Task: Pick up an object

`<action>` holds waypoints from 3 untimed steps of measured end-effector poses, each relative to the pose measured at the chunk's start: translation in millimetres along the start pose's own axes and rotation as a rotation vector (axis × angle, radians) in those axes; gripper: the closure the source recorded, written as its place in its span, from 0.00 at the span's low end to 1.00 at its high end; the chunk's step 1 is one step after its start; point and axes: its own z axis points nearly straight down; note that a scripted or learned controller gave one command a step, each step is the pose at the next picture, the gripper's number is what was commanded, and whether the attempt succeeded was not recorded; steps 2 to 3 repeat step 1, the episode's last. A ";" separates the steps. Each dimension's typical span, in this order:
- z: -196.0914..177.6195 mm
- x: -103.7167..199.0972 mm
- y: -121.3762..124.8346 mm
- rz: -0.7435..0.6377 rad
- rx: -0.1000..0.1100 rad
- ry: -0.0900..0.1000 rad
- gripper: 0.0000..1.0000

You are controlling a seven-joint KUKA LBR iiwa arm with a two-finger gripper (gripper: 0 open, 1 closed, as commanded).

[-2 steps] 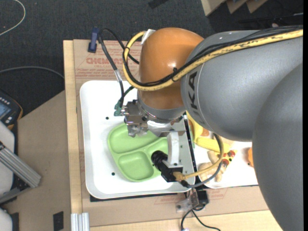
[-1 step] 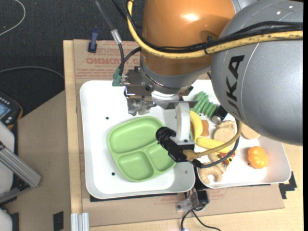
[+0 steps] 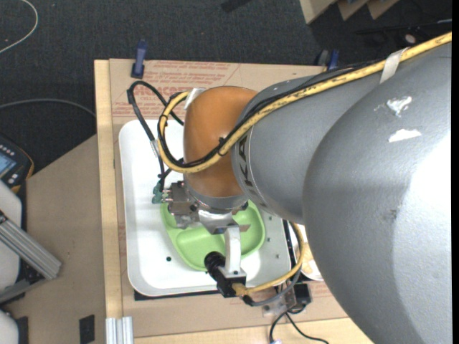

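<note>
The green bowl (image 3: 188,244) lies in the white bin (image 3: 140,213), lower centre, under the arm. It seems light, stiff, slippery; take its rim. The end effector (image 3: 188,210) state I cannot tell.

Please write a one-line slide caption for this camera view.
KUKA arm reaching down over a green object in the left white bin.

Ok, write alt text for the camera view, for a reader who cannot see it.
A grey robot arm with an orange band reaches from the right down over a light green object lying in a shallow white bin on a bench. Yellow and black cables loop around its wrist.
</note>
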 end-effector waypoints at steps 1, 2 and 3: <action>95.3 -58.6 43.9 0.004 -0.032 0.011 1.00; 95.3 -58.6 43.9 0.004 -0.032 0.011 1.00; 95.3 -58.6 43.9 0.004 -0.032 0.011 1.00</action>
